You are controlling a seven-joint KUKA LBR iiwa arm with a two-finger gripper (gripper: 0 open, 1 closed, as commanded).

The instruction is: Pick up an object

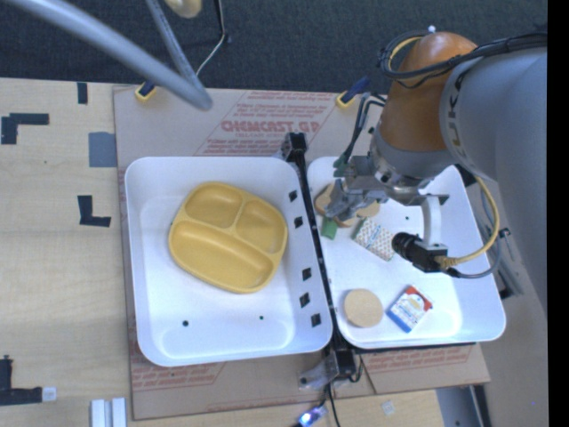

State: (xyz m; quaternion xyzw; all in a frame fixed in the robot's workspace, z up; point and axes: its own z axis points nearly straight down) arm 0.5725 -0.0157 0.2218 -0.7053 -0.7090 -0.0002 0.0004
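Observation:
My gripper (342,205) hangs low over the left part of the right bin (462,323), close to the divider. Its metal fingers point down at a small cluster of items: a green piece (328,230) and a tan object (366,208) partly hidden under the gripper. A white patterned packet (373,237) lies just to the right of the fingers. Nearer the front of that bin lie a round tan cookie-like disc (363,307) and a small blue, white and red packet (410,309). Nothing can be seen held between the fingers.
The left bin (147,265) holds a yellow compartment plate (228,235). A black divider strip (307,238) runs between the bins. The grey arm with its orange band (427,78) and a black cable fitting (418,252) overhang the right bin.

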